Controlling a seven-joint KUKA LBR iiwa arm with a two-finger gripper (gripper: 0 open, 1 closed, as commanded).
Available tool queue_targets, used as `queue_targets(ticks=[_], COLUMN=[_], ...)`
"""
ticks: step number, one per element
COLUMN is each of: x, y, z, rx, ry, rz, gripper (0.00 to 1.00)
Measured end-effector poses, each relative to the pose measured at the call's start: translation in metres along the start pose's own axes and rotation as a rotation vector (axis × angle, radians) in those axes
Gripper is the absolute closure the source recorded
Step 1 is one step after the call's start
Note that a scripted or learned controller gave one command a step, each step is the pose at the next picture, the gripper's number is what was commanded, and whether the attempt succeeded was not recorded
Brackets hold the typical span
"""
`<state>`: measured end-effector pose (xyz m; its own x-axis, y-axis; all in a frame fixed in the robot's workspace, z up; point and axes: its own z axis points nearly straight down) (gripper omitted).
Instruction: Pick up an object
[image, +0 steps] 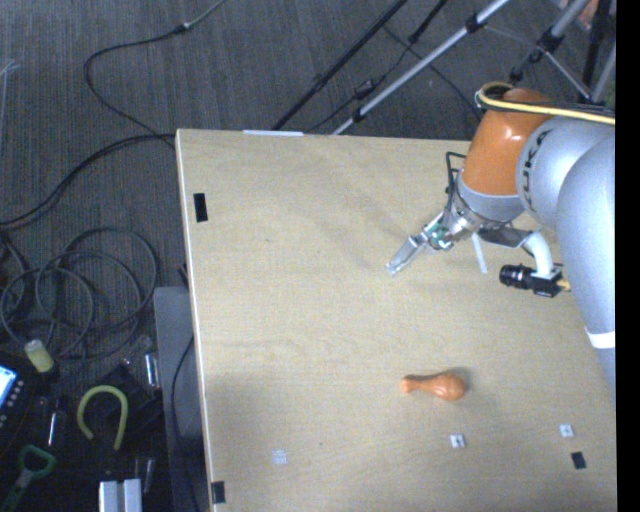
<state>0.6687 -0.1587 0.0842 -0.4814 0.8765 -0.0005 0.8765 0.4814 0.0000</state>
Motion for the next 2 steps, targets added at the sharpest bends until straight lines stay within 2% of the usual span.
queue_targets(ticks=[1, 2], x=[0.001, 0.009], y=[0.001, 0.006], z=[-0.009, -0.091], rx=[-0.004, -0.002], ry=[0.003, 0.0], rz=[0.001, 0.031], gripper=[1.0, 1.0])
